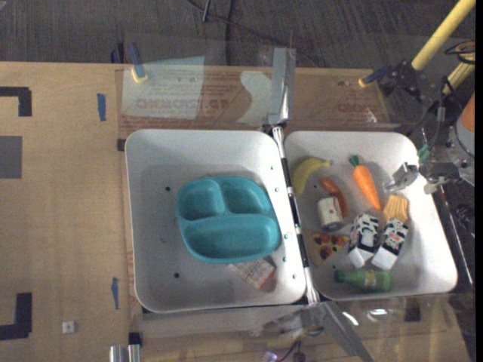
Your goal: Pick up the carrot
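Observation:
The orange carrot point(367, 186) with a green top lies at a slant in the back middle of the right bin point(441, 274). My gripper point(406, 176) hangs over the bin's right rear part, a short way to the right of the carrot and apart from it. Nothing shows between it and the carrot, and a tan waffle-like piece point(395, 207) lies just below it.
Around the carrot lie a yellow banana point(308, 173), a red sausage point(333, 194), a small can point(329, 212), two cow-print cartons point(377, 242), a green bottle point(365, 279) and small sweets point(327, 243). The left bin point(147, 277) holds a teal divided plate point(226, 219) and a card point(256, 272).

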You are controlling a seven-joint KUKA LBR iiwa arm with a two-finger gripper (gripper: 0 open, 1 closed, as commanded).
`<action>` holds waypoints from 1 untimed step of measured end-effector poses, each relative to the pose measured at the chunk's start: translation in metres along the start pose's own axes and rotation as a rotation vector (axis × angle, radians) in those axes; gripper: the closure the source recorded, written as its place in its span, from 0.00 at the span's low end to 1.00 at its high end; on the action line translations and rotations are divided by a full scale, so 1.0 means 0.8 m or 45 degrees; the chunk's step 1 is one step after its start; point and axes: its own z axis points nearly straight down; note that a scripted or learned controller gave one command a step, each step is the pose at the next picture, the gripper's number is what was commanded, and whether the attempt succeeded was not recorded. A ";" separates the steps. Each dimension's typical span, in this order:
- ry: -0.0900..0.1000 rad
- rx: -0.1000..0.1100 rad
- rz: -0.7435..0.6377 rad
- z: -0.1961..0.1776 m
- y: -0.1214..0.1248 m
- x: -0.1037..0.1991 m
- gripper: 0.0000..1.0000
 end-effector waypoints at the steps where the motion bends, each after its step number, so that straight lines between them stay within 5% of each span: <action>1: -0.003 -0.003 0.252 -0.067 0.005 -0.017 0.00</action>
